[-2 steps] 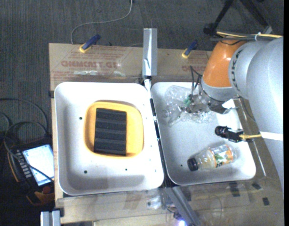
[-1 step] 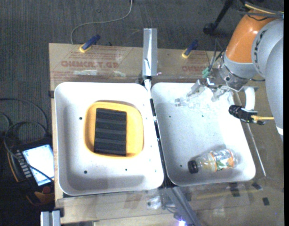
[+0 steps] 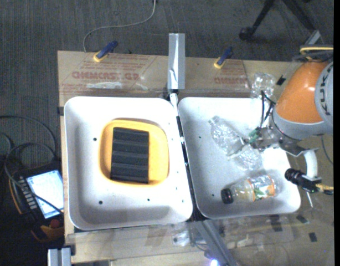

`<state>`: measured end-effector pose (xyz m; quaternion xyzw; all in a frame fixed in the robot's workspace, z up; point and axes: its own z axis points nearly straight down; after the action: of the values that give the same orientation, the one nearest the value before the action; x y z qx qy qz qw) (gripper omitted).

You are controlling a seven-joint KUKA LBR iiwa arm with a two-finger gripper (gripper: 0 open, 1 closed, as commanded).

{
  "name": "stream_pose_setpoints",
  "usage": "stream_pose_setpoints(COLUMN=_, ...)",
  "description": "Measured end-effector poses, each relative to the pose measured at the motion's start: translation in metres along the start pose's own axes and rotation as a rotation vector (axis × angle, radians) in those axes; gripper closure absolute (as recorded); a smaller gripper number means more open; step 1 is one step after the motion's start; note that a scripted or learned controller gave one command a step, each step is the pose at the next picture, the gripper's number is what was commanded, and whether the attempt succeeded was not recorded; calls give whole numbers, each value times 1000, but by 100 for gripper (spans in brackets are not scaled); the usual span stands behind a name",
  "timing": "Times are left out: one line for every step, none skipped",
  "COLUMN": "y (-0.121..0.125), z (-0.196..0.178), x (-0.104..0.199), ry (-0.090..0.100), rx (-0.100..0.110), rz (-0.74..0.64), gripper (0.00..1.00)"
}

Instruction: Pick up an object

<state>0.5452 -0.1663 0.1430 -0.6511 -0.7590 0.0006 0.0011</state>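
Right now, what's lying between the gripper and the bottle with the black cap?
In the camera view, crumpled clear plastic lies between the gripper and the bottle in the right bin.

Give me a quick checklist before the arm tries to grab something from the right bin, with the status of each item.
1. Targets in the right bin: ok. A bottle lies on its side near the front, and crumpled clear plastic sits mid-bin.
2. Bottle free of clutter: ok. It lies apart from the plastic, with bare bin floor around it.
3. Gripper position: not ok for the bottle. It sits over the plastic, further back.
4. Finger state: cannot tell. The arm's body hides it.
5. Anything held now: cannot tell.
6. Left bin: ok. The yellow tray with its black block lies well away from the arm.
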Motion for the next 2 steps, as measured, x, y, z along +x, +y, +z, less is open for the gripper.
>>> stream_pose_setpoints(y=8, z=48, x=-25, ry=-10, rx=-20, rz=-49, gripper=0)
stream_pose_setpoints(y=76, z=49, x=-36, ry=-9, rx=-9, rz=-45, gripper=0)
